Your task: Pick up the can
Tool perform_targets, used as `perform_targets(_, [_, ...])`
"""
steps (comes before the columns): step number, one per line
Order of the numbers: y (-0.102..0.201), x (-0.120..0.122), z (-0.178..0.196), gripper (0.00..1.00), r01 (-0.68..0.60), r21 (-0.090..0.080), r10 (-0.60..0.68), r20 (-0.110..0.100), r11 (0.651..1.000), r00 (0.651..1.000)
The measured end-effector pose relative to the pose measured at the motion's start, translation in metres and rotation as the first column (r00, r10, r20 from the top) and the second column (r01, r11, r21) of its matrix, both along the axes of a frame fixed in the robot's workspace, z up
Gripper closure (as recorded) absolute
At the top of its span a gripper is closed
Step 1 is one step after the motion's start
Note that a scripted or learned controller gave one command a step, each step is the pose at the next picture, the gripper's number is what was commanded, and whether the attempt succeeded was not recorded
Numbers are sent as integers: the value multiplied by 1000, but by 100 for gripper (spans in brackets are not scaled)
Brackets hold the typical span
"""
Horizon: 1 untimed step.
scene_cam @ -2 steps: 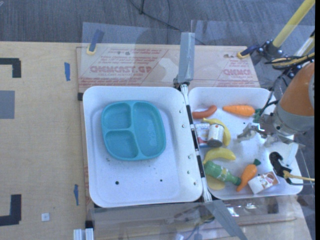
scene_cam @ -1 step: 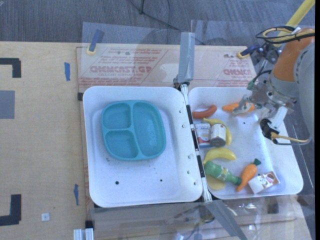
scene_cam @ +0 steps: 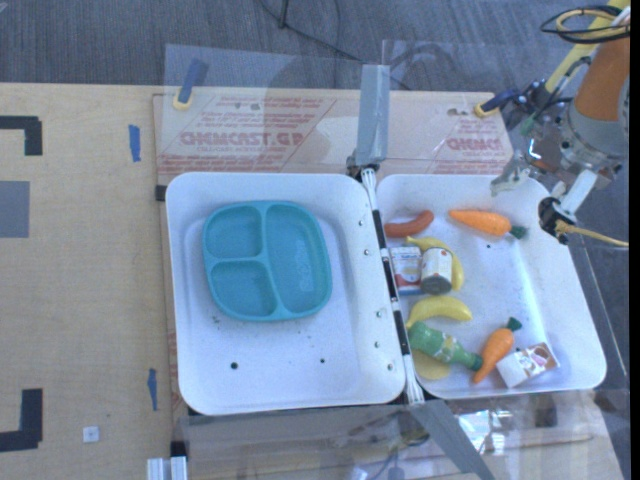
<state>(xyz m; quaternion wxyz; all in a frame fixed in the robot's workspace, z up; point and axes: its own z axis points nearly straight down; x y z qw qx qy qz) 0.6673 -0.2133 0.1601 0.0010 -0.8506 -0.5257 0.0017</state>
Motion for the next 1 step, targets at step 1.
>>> perform_targets(1, [65, -103, -73, 0, 118, 1, -118, 7, 993, 993])
